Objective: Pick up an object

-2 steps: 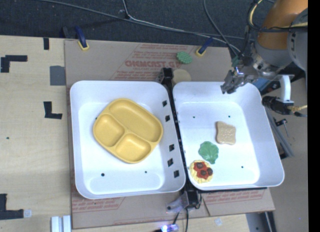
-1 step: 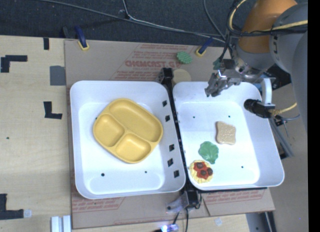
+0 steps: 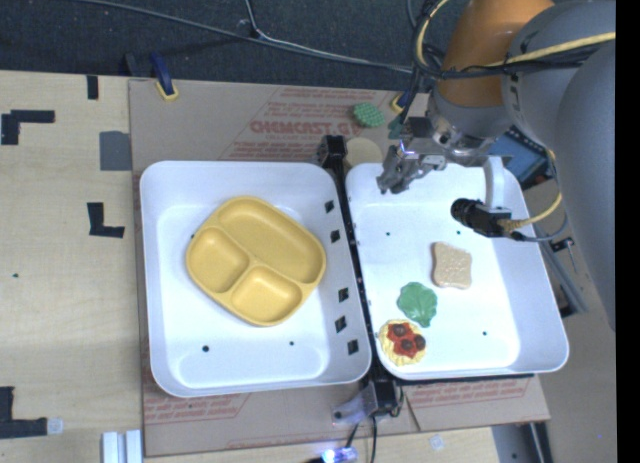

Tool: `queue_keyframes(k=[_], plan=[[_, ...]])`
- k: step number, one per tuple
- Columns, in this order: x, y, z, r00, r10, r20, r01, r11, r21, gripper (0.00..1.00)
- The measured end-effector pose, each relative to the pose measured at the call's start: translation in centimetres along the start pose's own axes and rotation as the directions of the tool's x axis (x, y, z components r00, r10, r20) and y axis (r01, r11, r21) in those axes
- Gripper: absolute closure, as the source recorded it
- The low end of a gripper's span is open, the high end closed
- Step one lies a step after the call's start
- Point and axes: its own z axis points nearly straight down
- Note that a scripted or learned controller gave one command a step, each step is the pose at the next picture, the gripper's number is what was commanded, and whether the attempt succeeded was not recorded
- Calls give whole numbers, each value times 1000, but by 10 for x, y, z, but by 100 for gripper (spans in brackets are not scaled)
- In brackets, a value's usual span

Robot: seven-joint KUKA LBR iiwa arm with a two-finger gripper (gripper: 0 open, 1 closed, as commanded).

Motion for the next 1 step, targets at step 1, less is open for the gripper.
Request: queue_keyframes(k=[1], plan=[[53,-19,-11,1000,-1,0,1,1000,0,100]])
